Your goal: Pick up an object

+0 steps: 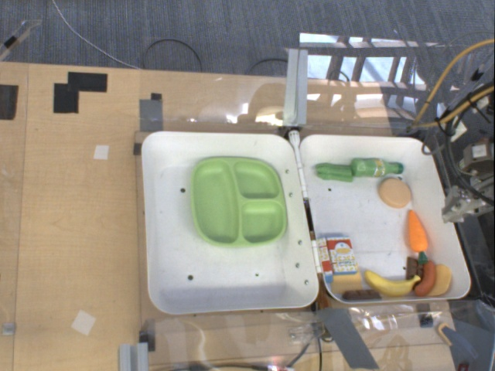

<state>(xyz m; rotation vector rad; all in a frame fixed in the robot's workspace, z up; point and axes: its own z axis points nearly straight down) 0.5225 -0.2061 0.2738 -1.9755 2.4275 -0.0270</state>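
The gripper (464, 204) sits at the right bin's (363, 222) three o'clock rim; whether it is open or closed cannot be told. The carrot (417, 231) lies nearest, at its nine o'clock. A banana (390, 284) lies at six o'clock, a green bottle (357, 169) at twelve.

place: robotics lab | cues: white bins (155, 207) on bench (69, 207), loose cables (456, 83), grey carpet (193, 14)

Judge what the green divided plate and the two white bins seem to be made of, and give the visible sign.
Green divided plate: probably moulded plastic, matte; even colour, rounded compartment ridges.
Left white bin and right white bin: likely plastic too, smooth and faintly glossy; soft rounded rims.
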